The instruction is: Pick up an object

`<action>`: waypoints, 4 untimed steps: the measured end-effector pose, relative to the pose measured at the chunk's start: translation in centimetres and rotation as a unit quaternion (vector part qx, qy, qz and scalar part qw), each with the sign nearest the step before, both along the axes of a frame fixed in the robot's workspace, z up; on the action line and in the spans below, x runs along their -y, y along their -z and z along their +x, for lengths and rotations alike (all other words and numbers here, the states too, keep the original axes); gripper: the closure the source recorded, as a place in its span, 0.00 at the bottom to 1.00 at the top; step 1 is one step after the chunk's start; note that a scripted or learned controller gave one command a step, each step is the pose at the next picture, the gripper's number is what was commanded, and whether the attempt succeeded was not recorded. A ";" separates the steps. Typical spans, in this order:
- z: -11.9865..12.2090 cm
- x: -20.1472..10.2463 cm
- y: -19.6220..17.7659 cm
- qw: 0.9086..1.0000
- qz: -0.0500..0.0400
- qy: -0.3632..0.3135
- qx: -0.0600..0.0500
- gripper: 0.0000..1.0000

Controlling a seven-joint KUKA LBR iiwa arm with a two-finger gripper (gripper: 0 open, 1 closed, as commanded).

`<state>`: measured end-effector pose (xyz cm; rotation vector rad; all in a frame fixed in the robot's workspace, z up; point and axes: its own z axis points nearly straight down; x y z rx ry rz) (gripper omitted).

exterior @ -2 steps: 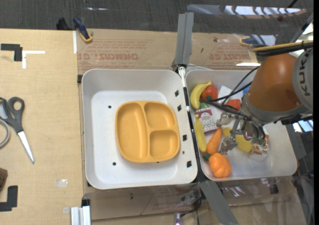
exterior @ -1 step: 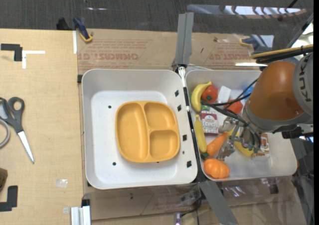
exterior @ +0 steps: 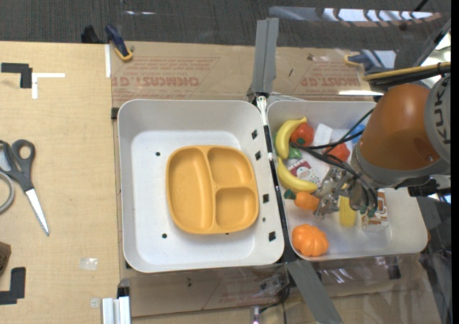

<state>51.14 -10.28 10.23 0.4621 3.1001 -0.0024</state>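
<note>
My gripper (exterior: pixel 331 199) hangs low inside the right bin (exterior: pixel 401 244), below the orange wrist band (exterior: pixel 398 129). Its tips sit over a small orange piece (exterior: pixel 306 201) and next to a yellow block (exterior: pixel 347 213). A yellow banana (exterior: pixel 287 158) curves along the bin's left side, with a red toy (exterior: pixel 303 133) at its top. An orange pumpkin-like fruit (exterior: pixel 310 241) lies near the bin's front. A printed packet (exterior: pixel 304 171) rests beside the banana. Nothing shows clearly between the fingers.
The left bin (exterior: pixel 136 193) holds an orange divided plate (exterior: pixel 213 188). Scissors (exterior: pixel 27 179) lie on the bench at far left. A blue clip (exterior: pixel 118 41) sits at the back. A grey divider bar (exterior: pixel 265 57) runs between the bins.
</note>
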 end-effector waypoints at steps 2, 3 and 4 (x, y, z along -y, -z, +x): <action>1.5 -1.0 0.8 0.996 0.001 0.087 -0.001 0.00; 1.4 -1.1 0.1 0.996 0.001 0.085 -0.002 1.00; 3.0 -7.3 -10.3 0.990 0.002 0.144 -0.002 1.00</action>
